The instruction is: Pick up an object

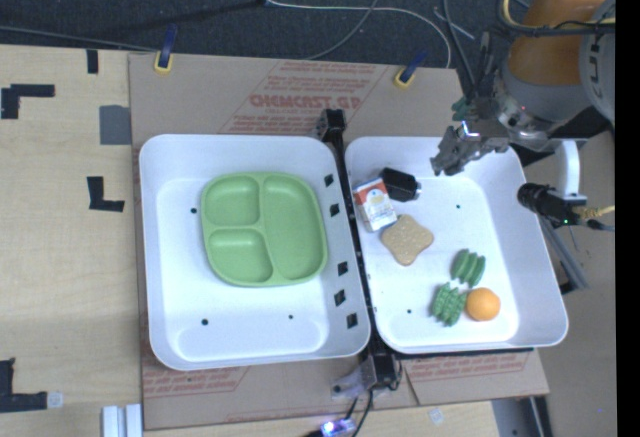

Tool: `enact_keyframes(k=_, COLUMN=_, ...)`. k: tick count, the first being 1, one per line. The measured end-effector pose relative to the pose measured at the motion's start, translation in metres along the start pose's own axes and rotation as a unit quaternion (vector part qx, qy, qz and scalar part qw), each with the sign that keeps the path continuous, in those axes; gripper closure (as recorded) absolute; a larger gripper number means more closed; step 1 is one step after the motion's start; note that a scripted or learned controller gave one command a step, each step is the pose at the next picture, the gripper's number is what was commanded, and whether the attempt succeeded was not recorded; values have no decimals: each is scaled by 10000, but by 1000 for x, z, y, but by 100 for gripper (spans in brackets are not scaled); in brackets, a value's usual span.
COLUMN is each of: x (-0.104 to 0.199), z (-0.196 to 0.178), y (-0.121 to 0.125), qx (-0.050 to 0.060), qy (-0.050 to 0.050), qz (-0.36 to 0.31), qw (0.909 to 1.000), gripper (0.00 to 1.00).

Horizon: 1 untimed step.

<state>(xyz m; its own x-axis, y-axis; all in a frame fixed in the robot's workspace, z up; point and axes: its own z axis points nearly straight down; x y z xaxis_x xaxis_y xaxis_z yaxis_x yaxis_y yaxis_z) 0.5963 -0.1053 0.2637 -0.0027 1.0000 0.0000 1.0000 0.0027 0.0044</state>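
The hand (447,157), grip state unclear, hovers over the right bin's (520,225) bare far edge.

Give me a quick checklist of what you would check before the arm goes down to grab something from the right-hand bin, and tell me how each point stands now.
1. Things to pick lie in the right bin: ok; a black piece, a small carton, a toast slice, two green pieces and an orange ball.
2. Gripper carries nothing: ok, nothing visible between its fingers.
3. Fingers open enough: cannot tell.
4. Gripper above a target: not ok; it hangs by the bin's far rim, beside the black piece.
5. Target stands alone: not ok for the carton and toast, which touch; the ball and a green piece also sit close.
6. Green tray out of the way: ok, in the left bin.
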Motion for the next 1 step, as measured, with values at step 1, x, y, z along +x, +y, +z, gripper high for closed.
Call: enact_keyframes(k=1, x=49, z=18, y=0, qx=32, qy=0, qz=-10, qw=10000, gripper=100)
